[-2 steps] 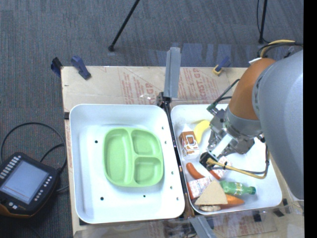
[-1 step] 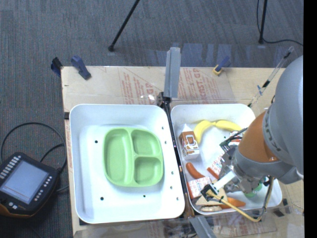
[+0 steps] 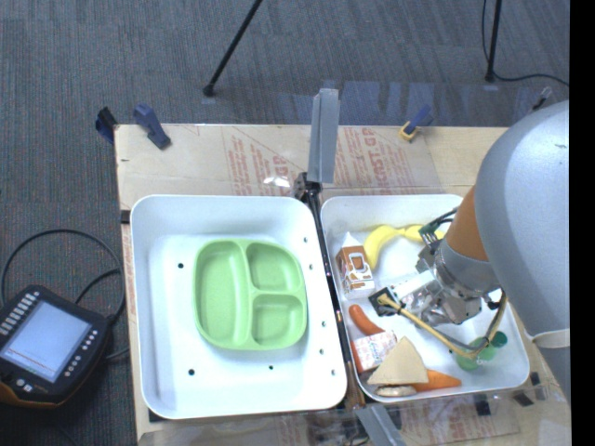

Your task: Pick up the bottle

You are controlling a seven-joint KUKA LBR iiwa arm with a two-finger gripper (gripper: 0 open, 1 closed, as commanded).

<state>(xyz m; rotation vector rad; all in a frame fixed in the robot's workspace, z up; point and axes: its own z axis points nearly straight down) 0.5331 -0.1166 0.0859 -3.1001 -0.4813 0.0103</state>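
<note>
1. Gripper (image 3: 429, 297): low inside the right bin (image 3: 517, 365), over its middle, below the grey arm (image 3: 530, 212) with its orange band. The wrist and its cables mask the tip, so how far it is open cannot be told. Nothing is seen held in it
2. Just beside the tool: a wooden spoon (image 3: 437, 331) runs from below the gripper toward the bin's lower right corner. A banana (image 3: 386, 240) lies above it, toward the far wall
3. Bottle (image 3: 365, 319): no item reads plainly as one. My best guess is the red-orange tapered piece near the bin's left wall, and I hold that loosely
4. Bearing: that piece lies to the view's left of the gripper and slightly nearer the camera, close but apart from it. There is only the one arm to reach it
5. Axis: it lies flat, long axis slanting from upper left to lower right. Which end is the neck is too small to tell
6. Neighbours: a small orange-and-white carton (image 3: 355, 268) sits just above it, a red-and-white packet (image 3: 374, 349) just below, and a sandwich wedge (image 3: 402, 364) beyond that. The room for a grasp looks tight
7. Judgement: the coming move calls for a short shift left, closing across the slant
8. Left bin (image 3: 149, 249): holds a green divided plate (image 3: 251, 294), well apart from the work
</note>
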